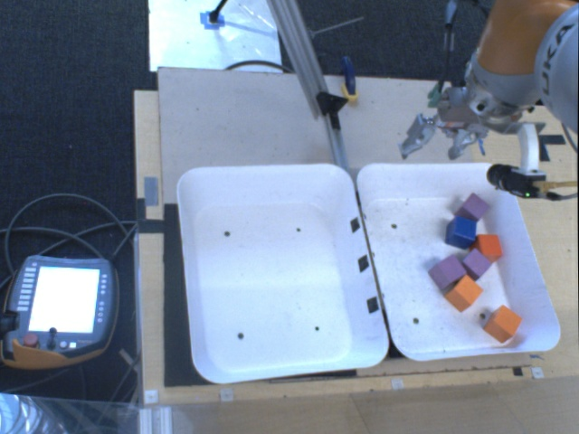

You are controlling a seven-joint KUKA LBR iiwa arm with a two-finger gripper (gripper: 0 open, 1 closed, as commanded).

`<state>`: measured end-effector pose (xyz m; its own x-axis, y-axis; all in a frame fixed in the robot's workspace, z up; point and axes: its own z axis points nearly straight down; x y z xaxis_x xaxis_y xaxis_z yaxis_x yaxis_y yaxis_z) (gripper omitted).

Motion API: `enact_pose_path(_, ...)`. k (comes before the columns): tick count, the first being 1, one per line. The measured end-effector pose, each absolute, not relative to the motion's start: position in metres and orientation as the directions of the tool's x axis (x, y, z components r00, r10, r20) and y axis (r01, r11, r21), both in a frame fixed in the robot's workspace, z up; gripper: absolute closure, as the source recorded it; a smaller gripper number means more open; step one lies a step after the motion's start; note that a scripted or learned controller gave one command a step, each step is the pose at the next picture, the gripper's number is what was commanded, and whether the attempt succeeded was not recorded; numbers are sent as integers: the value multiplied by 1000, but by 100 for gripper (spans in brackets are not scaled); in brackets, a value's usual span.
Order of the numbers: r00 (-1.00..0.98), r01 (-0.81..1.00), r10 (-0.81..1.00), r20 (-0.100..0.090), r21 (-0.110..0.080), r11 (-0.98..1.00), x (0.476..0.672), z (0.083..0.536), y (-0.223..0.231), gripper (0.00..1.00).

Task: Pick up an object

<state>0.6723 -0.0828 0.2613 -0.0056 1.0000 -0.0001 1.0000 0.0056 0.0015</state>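
Several small blocks lie in the right bin (398, 333), toward its right side: a purple block (471, 208), a blue block (460, 232), an orange block (488, 246), two more purple blocks (477, 262) (446, 271), and two orange blocks (463, 292) (502, 323). My gripper (441, 140) hangs over the bench just beyond the right bin's far rim, up and left of the blocks. It is open, with its two fingers (416, 139) spread apart and nothing between them.
The left bin (185, 197) sits beside the right one, sharing a middle edge. A slanted metal pole (298, 34) with a clamp (347, 84) rises behind the bins. A teach pendant (59, 310) with cables lies at the far left.
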Motion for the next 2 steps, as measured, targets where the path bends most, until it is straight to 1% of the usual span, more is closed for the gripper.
enact_pose_path(1, -5, 1000, 1000, -1, 1, 5, 672, 261, -83, 0)
enact_pose_path(2, -2, 1000, 1000, 0, -4, 2, 663, 204, -85, 0)
